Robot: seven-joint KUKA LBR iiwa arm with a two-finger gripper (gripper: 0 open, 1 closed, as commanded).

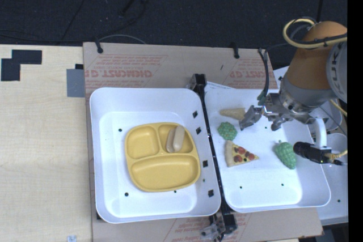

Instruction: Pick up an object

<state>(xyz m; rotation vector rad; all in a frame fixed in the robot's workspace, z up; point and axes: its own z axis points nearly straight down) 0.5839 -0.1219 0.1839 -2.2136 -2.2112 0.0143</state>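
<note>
a: what's nearest in the right bin (317,201)?
b: the pizza slice (239,154), with a green piece (286,155) to its right and broccoli (227,131) just beyond.
a: and the gripper (262,120)?
b: farther back, fingers spread, holding nothing, beside a pale wedge (232,113).
a: best move?
b: i'd centre over the broccoli, drop straight, close gently. the left bin's yellow tray (161,170) holds a sausage (177,138).

Even, flat overhead light, fairly bright; the two white bins (108,116) nearly blow out, with soft shadows along their inner walls. Upper part of the frame falls dark. Slightly soft focus throughout, low resolution, no motion blur.
</note>
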